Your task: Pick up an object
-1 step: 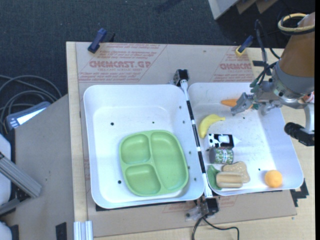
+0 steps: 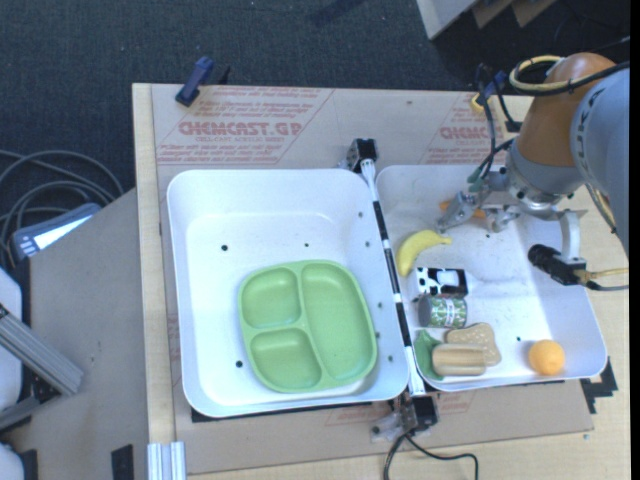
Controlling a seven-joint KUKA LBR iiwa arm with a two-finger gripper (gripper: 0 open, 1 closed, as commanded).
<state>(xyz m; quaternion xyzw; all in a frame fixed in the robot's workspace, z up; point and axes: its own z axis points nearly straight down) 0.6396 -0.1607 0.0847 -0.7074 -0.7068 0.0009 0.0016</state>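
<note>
The gripper (image 2: 466,206), its grasp state impossible to tell, hangs near the banana (image 2: 420,247), which lies below-left of it, long axis slanting toward it.

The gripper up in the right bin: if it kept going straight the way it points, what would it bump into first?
Probably the bare floor of the right bin: the gripper angles down-left, short of the banana. Depth is hard to judge here.

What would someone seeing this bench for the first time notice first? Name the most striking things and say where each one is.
The green divided plate lies alone in the left bin. In the right bin, a yellow banana lies near the divider and an orange ball sits in the near right corner. The gripper hangs over that bin's far end.
</note>
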